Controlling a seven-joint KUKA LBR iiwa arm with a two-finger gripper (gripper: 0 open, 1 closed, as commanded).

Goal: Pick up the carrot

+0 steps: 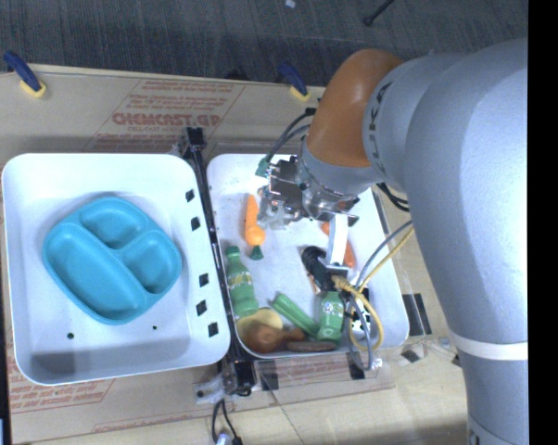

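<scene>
Carrot (252,222): lying in right bin (390,327), just left of my gripper (281,202). Jaw state: cannot tell.

The bench (149,109) is covered by a tan cardboard sheet printed with red lettering. Two shallow white plastic bins are set on it side by side, the left bin (24,276) and the right bin (225,170) touching along a black divider. Two blue clamps (24,72) are fixed at the bench's far edge.
</scene>
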